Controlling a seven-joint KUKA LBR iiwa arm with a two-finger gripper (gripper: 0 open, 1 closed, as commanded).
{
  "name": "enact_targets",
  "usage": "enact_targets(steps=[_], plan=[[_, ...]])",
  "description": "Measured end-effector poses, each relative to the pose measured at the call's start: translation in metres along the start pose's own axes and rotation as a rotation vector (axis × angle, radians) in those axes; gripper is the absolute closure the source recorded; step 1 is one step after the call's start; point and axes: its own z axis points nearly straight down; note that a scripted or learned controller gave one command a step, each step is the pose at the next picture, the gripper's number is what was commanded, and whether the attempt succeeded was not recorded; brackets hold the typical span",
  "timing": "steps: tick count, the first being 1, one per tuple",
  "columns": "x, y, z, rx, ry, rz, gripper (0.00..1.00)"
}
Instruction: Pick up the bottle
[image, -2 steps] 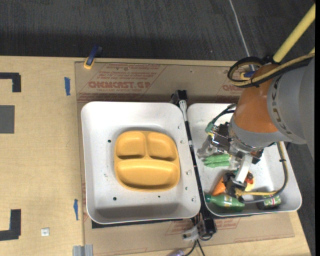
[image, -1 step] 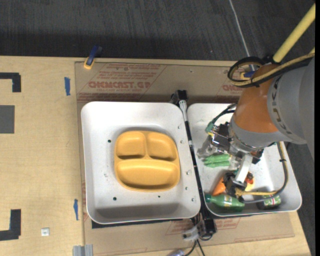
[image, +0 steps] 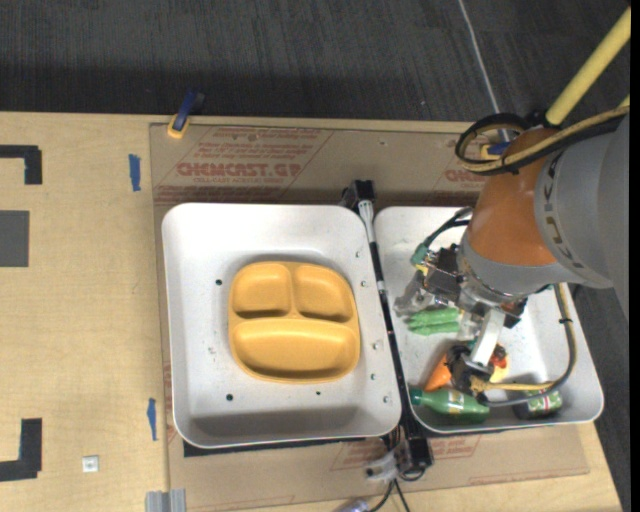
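A green bottle (image: 452, 402) lies on its side along the near wall of the right bin (image: 585, 385), neck pointing left. My gripper (image: 478, 348) hangs over the middle of that bin, a little above and behind the bottle, with the grey and orange wrist over it. Its tip is partly hidden by the wrist hardware, and nothing is visibly held in it.
A second green item (image: 436, 321) lies left of the gripper, and an orange piece (image: 440, 378) sits just behind the bottle. A small can-like thing (image: 541, 404) rests at the near right. The left bin (image: 190, 300) holds a yellow divided plate (image: 294, 318).
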Motion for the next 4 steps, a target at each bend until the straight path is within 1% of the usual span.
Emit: enact_targets(steps=[4], plan=[[0.0000,0.0000,0.0000,0.000,0.000,0.000,0.00]])
